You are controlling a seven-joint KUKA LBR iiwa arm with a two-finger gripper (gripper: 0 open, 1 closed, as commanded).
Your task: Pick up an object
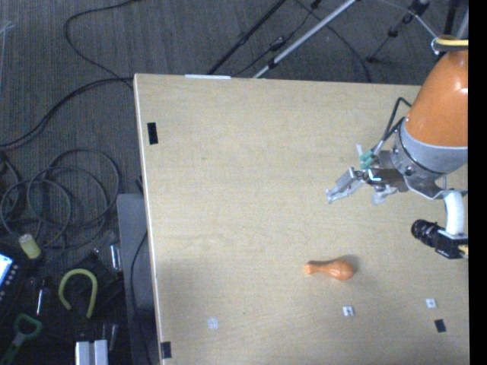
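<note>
The gripper [344, 188] hangs with fingers spread (nothing between them) above the tan wooden worktop [243, 166], well apart from the small orange pear-shaped object [332, 268].

Even, soft light; slightly grainy, mildly blurred picture.

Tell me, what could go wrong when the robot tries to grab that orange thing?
The gripper sits well away from the orange thing, so a badly aimed reach might close on nothing.

The orange thing looks rounded with a thin neck, so it could roll or slip out of the fingers.

It lies flat on the bare tabletop, so a reach that goes too low might bump the fingertips against the wood.
</note>
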